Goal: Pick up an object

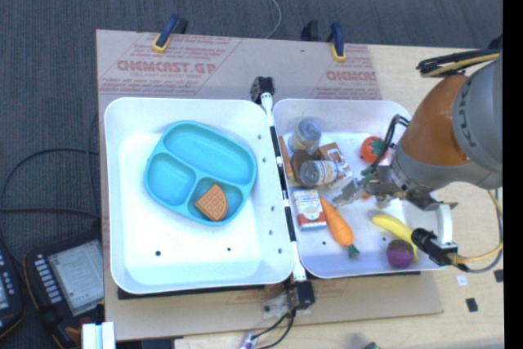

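The right bin [343, 109] holds a jumble of small things. A carrot [337, 225] lies at its middle front, with a red and white box [307, 208] just left of it. Two cans [308, 131] [314, 172] lie toward the back left beside a brown packet [332, 153]. A red tomato [373, 148] sits at the back right. A yellow banana [392, 225] and a purple fruit [400, 254] rest at the front right. My gripper [357, 189] hangs low over the bin's middle, right of the lower can and above the carrot's top end.
The left bin [131, 257] holds a blue divided plate [196, 159] with a waffle piece [212, 202] in its front compartment. A raised divider [278, 176] separates the two bins. The arm's grey and orange wrist [445, 135] covers the right bin's right edge.
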Controlling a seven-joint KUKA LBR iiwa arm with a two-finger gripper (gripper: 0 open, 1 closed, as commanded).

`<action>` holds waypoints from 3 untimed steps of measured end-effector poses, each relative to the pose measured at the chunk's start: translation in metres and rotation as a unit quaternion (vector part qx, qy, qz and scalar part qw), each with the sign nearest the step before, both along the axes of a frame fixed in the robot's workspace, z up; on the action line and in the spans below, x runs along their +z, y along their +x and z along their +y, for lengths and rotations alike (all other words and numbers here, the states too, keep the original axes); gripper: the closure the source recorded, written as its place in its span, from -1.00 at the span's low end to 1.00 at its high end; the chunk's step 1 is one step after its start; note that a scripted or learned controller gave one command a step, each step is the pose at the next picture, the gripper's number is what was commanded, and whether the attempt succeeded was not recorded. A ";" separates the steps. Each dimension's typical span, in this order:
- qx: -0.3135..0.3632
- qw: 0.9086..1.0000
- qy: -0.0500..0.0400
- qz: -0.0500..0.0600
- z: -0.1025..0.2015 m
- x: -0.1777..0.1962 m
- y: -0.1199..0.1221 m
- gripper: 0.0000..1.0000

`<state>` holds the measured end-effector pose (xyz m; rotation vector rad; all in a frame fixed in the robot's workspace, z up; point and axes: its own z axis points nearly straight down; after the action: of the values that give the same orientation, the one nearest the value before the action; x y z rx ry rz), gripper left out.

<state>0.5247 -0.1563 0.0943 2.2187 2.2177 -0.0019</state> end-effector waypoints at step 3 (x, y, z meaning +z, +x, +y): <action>0.001 1.000 0.001 0.006 0.001 0.013 -0.001 1.00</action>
<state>0.5239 -0.1553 0.1073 2.2234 2.2267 -0.0111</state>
